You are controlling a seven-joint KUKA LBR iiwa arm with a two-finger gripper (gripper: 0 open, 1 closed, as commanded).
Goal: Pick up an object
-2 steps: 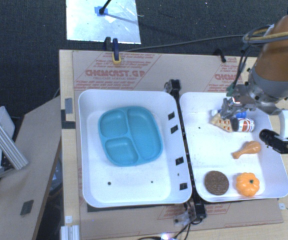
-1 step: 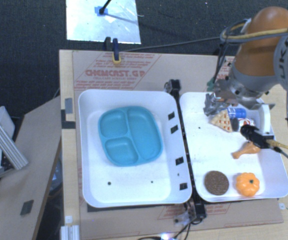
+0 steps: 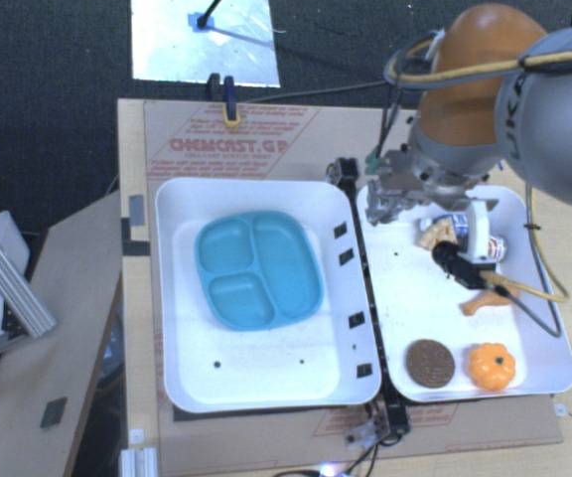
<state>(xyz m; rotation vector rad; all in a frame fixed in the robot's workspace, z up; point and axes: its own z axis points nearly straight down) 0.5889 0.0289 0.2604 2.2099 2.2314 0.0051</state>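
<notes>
In the right bin (image 3: 539,361): cookie (image 3: 431,363), pumpkin (image 3: 492,366) and bottle (image 3: 478,238) lay loose, apart enough to reach.
Gripper (image 3: 387,207): hovered at the bin's far-left corner; grip state — cannot tell.
Left bin (image 3: 182,366): held a blue plate (image 3: 258,269).

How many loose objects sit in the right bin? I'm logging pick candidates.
4 distinct: brown disc and orange pumpkin at the near edge, tan piece mid-bin, and a white bottle in a small cluster farther back. The arm may hide more.

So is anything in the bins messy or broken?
Nothing looks broken or spilled. The blue plate sits a bit crooked in the left bin, and a few things lie jumbled together in the right bin.
</notes>
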